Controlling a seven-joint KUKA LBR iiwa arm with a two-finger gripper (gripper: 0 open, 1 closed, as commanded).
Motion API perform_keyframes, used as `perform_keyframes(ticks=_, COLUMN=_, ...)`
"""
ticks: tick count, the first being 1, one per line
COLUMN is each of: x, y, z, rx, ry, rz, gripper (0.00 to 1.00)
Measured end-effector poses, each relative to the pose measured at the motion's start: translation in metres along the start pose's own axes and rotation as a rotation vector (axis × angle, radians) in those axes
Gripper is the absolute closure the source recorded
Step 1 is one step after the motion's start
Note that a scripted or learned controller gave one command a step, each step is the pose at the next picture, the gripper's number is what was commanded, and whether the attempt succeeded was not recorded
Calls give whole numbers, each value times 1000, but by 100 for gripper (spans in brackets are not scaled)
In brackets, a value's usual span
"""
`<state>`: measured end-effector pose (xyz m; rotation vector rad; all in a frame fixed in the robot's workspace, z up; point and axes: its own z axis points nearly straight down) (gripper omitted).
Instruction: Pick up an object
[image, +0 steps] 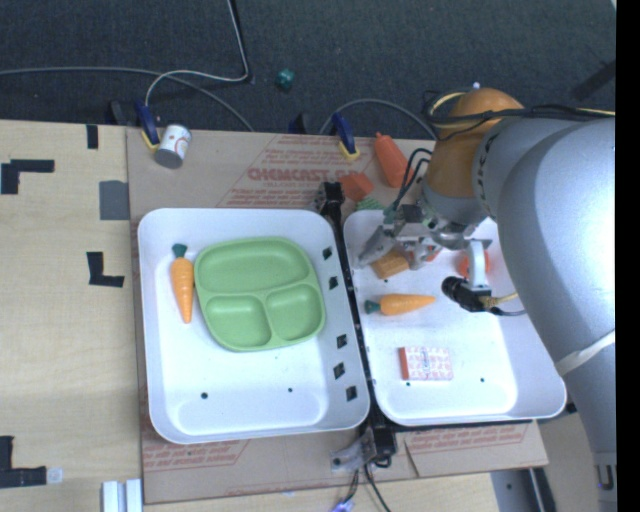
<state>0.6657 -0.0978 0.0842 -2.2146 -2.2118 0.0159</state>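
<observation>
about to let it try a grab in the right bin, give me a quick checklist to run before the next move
1. Gripper is over the right bin: ok.
2. A target lies under the gripper, a small brown block: ok.
3. Block is between the fingers: cannot tell, the wrist hides them.
4. Neighbours leave room: the carrot lies just below the block, apart from it: ok.
5. Red and white card lies well away from the gripper, near the bin's front: ok.
6. Left bin's green tray and second carrot are out of the way: ok.
</observation>
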Motion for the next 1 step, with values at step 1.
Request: perform_keyframes(ticks=1, x=-1, y=-1, z=-10, rx=2, ry=-3, rz=-2, gripper=100)
